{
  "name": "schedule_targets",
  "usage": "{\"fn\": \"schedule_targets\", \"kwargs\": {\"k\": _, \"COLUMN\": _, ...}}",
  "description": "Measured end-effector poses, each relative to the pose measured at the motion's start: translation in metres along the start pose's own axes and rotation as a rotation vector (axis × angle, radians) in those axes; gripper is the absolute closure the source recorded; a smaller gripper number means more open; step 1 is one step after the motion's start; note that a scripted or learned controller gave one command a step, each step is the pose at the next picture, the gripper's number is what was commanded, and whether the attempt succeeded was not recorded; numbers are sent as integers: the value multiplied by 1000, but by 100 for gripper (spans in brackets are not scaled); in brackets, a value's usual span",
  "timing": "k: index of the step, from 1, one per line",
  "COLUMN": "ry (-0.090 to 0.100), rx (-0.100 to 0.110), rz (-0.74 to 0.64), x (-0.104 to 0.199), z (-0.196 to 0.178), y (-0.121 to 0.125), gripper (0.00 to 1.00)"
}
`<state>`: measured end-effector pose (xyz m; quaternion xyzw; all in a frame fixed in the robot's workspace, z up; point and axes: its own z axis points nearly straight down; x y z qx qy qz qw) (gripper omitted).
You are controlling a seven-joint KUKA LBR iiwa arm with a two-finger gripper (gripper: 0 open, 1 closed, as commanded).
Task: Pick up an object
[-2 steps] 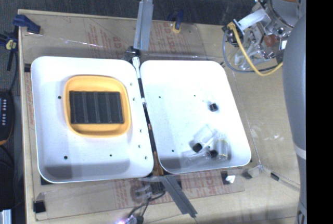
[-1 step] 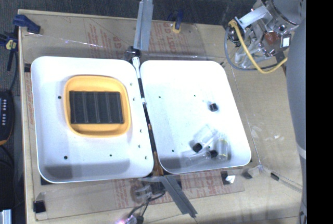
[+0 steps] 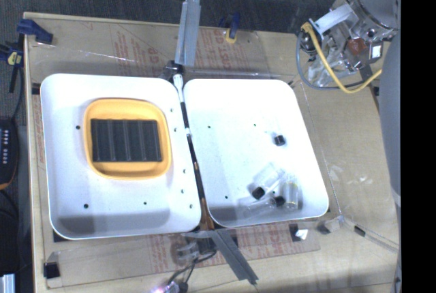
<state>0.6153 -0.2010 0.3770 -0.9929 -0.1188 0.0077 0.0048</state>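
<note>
Two shallow white bins side by side on a brown bench (image 3: 272,53): left bin (image 3: 61,169), right bin (image 3: 231,108). One yellow tray with a dark ribbed insert (image 3: 127,140) in the left bin. One cluster of clear plastic pieces with dark caps (image 3: 274,193), perhaps small vials, near the right bin's front right corner; one small dark object (image 3: 278,140) apart from it, nearer the middle. Dark carpet beyond the bench. Gripper (image 3: 327,53) raised off the right bin's far right corner, tangled in yellow cable (image 3: 340,84); finger spread impossible to tell, nothing seen held.
</note>
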Motion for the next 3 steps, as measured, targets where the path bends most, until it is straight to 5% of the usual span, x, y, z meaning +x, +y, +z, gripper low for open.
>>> {"fn": "schedule_targets", "kwargs": {"k": 1, "ry": 8, "rx": -7, "rz": 26, "x": 26, "z": 25, "y": 13, "gripper": 100}}
{"fn": "schedule_targets", "kwargs": {"k": 3, "ry": 1, "rx": 0, "rz": 3, "x": 28, "z": 8, "y": 7, "gripper": 100}}
